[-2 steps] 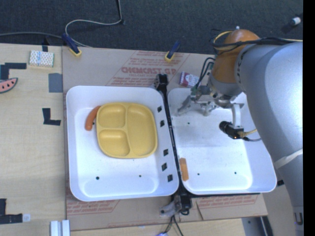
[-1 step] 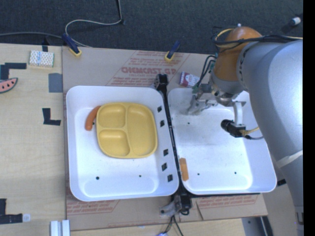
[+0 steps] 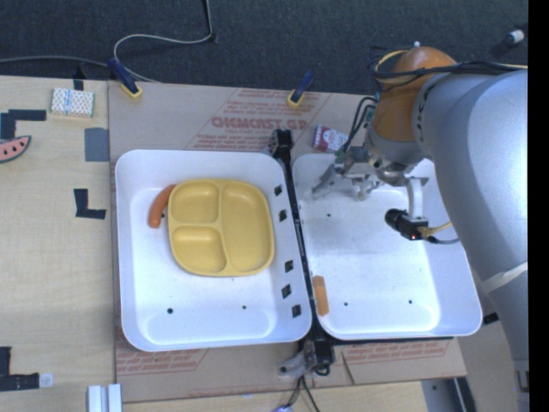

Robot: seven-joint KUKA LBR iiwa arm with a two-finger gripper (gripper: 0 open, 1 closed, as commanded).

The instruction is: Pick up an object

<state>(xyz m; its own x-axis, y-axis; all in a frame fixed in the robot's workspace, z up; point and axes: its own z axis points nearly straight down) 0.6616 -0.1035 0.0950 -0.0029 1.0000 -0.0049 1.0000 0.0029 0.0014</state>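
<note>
The tool (image 3: 343,177) hangs over the far part of the right bin (image 3: 446,312), near its back rim; whether it is wide or narrow I cannot tell. Most of this bin's floor is open. A small orange piece (image 3: 320,295) lies at its left wall. The left bin (image 3: 137,316) holds a yellow divided plate (image 3: 221,227), with an orange carrot (image 3: 159,205) touching its left side.

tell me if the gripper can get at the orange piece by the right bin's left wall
Probably yes: the gripper is over the right bin, nothing lies on the orange piece, though the wall beside it may crowd one finger.
</note>
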